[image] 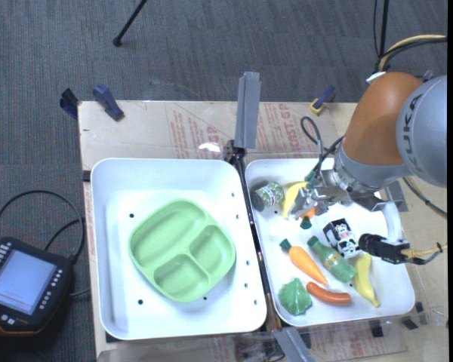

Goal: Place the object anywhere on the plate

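A light green divided plate point(183, 250) lies in the left white bin point(109, 202) with nothing on it. My gripper point(306, 204) hangs low over the upper left part of the right bin point(396, 240). It is right beside a yellow banana point(292, 196) and just above a small orange piece point(307, 222). A green and white can point(268, 195) lies to the left of the banana. The wrist hides what sits directly under the gripper.
The right bin also holds a carrot point(306, 261), a green bottle point(333, 259), a black and white toy point(340, 234), a second banana point(366, 280), a red sausage point(328, 294) and a green leafy piece point(294, 296). A grey post point(248, 119) stands behind the bins.
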### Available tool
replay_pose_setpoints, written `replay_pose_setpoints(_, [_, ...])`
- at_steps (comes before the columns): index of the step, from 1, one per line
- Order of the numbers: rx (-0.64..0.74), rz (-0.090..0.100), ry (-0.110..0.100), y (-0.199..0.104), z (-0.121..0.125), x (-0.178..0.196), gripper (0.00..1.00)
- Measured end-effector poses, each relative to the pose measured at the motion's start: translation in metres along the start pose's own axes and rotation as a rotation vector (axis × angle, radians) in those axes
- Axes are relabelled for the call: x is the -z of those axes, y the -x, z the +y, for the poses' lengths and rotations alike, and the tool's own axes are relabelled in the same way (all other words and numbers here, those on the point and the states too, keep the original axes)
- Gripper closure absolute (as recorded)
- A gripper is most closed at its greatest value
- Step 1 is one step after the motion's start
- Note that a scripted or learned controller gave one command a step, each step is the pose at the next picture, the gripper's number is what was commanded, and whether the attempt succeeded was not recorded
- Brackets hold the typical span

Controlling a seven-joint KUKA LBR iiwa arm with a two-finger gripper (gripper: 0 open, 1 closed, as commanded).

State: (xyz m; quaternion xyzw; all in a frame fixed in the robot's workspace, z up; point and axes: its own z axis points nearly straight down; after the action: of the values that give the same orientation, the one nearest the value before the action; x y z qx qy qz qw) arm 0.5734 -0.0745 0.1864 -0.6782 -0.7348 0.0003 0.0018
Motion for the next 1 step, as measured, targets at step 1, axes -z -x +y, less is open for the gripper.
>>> replay_pose_setpoints(1, [0.130, -0.001, -0.003, -0.0964, -0.0050, -0.0008, 1.00])
